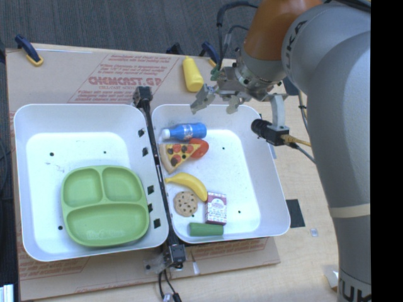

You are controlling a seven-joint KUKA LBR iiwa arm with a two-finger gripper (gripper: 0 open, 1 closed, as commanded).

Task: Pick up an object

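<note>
I find the gripper [215,101] open and empty above the right bin's [267,168] far rim. The nearest target, a blue bottle [184,131], lies just below-left of it, long axis running left to right.

Right bin [267,175], left side, far to near: blue bottle [184,131] lying flat, pizza slice [181,153], banana [188,183], cookie [185,203], small red carton [216,208] upright, green block [205,229] flat against near wall.
</note>
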